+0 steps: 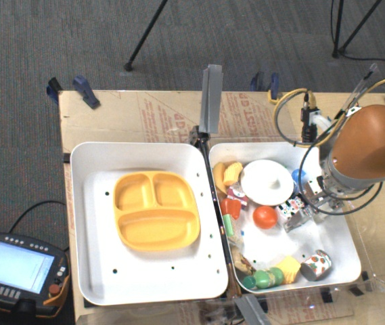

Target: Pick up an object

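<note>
We see the gripper (299, 217) low in the right bin (352, 249), whether spread or closed we cannot tell, with a red ball (264, 217) at its nine o'clock that could roll away if nudged.

Right bin (352, 249), contents: white round plate (267, 181) at 12 o'clock; red ball (265, 217) centre; banana (227, 175) at 10 o'clock; green and yellow toys (271, 275) at 6 o'clock; brown patterned cylinder (316, 265) on its side, 5 o'clock.
</note>
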